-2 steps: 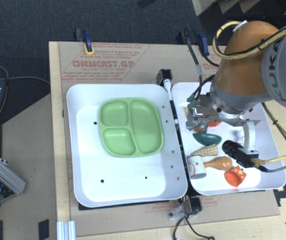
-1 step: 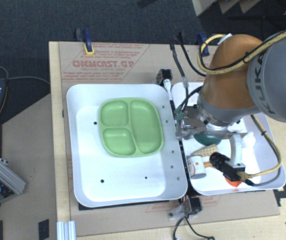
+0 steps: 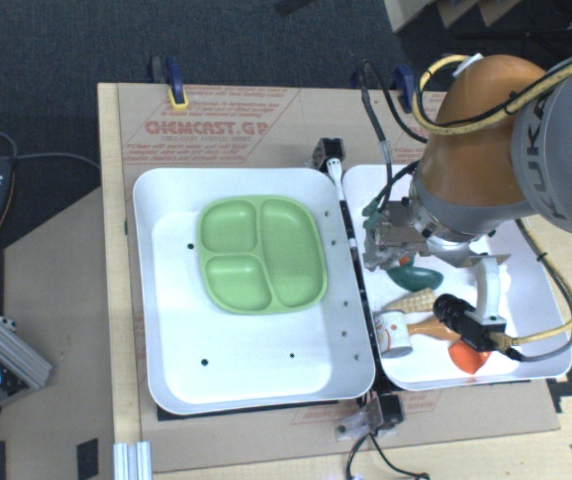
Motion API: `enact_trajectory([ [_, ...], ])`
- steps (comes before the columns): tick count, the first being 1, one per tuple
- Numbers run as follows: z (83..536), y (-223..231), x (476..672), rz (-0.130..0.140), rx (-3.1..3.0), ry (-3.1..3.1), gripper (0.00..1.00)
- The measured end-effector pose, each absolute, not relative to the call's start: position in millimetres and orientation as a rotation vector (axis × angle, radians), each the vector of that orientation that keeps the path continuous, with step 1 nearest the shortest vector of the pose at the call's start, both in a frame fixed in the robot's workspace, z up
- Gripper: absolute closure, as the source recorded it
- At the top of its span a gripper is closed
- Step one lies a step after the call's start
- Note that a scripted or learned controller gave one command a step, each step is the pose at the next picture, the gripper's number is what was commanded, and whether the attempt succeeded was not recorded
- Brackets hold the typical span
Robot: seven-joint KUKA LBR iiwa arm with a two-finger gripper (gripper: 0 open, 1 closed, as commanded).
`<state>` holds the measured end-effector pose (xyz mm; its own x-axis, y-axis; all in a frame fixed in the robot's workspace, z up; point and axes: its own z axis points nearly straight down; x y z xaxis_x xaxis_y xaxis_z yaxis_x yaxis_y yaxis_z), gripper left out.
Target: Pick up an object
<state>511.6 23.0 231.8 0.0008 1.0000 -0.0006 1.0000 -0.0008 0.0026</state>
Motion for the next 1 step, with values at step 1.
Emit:
enact_trajectory([
  [1,234.7,27.5,504.5,0.000,2.222,2.224,1.00],
])
